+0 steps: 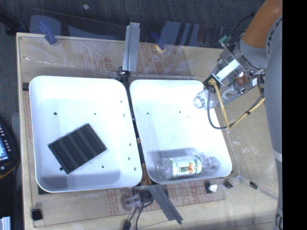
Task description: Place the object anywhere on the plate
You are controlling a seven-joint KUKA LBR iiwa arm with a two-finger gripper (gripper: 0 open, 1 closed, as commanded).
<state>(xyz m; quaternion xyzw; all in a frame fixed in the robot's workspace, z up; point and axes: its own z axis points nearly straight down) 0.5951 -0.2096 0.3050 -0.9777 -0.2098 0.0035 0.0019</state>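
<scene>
A clear plastic bottle (187, 166) with a green and white label lies on its side along the front wall of the right bin (168, 114). A dark ribbed rectangular plate (76, 147) lies flat in the left bin (72, 99), turned at a slant. My gripper (204, 99) hangs over the right bin's far right rim, well behind the bottle and far from the plate. I see nothing held at its tip.
A yellow cable (223, 123) loops down from the wrist over the right bin's right edge. A metal post (130, 47) stands behind the joint between the bins. A metal bracket (163, 205) sits at the front of the bench.
</scene>
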